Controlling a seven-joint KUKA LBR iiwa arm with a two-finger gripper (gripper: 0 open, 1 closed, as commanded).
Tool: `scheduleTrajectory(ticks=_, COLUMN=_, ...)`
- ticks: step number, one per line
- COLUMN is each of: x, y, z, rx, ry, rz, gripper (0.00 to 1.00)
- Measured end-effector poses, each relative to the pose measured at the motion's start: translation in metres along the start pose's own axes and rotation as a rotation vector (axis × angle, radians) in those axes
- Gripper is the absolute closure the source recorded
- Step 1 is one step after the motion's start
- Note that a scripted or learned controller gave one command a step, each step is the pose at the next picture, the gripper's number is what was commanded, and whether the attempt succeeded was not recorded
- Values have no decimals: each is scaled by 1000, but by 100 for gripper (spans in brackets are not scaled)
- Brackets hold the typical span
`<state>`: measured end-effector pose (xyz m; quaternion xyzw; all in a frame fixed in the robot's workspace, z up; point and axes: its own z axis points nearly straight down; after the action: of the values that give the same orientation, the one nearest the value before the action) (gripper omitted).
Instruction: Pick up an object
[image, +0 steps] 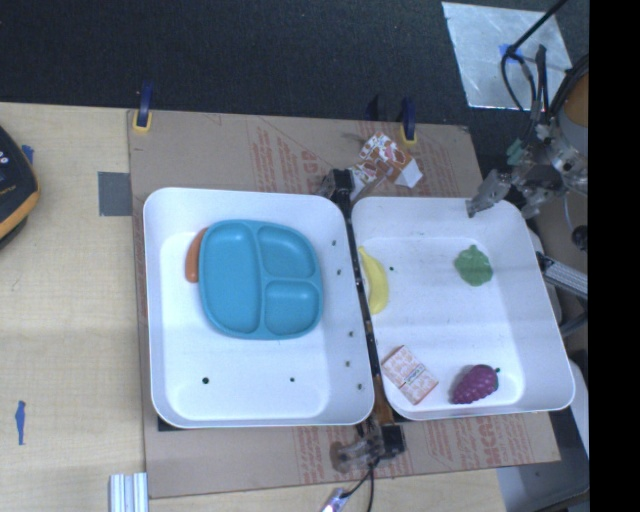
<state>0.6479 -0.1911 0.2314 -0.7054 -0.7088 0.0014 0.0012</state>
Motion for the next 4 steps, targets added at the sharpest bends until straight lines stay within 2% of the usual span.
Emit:
scheduleTrajectory(ticks=1, x=-21, y=-26, z=89, rx=4, ry=0, rz=0, gripper=0)
scheduleTrajectory(ticks=2, x=-21, y=-2, z=111, rx=-1, ry=-1, rz=-1, gripper=0)
scheduleTrajectory(ticks=3, x=-13, y=-115, z=81, rx=0, ry=-1, rz=0, gripper=0)
scheduleTrajectory(ticks=4, x=3, y=-54, z=140, rx=1, ry=0, rz=-2, gripper=0)
